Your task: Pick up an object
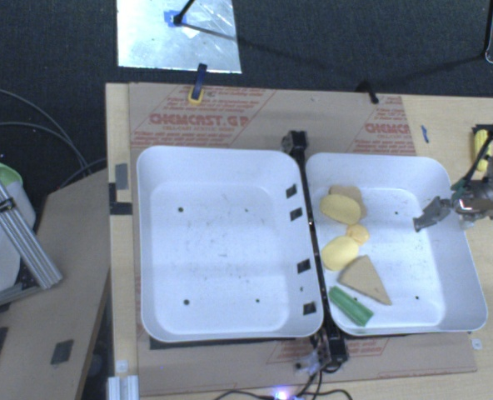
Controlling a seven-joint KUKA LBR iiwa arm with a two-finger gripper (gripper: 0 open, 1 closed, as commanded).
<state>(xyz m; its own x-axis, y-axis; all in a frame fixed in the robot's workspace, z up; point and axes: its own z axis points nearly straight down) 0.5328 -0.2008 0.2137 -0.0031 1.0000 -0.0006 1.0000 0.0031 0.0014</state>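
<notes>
A: Where is the gripper (430,213)?

B: Over the right bin (446,307), near its upper right side, reaching in from the right edge. It hangs well apart from the objects.

A: Are its jaws apart or together?

B: I cannot tell; it is small and grey against the white bin floor. Nothing shows between them.

A: And the things to pick?

B: All in the right bin, clustered along its left wall. A tan piece (346,195) lies at the top, touching a yellow lump (340,210) just below it. Then a small orange ball (358,234), beside a second yellow lump (340,252). Below that is a tan wedge (366,280), and a green stick (350,305) lies slantwise near the lower left corner.

A: The left bin (221,248)?

B: Only specks and a few dark dots on its floor.
</notes>
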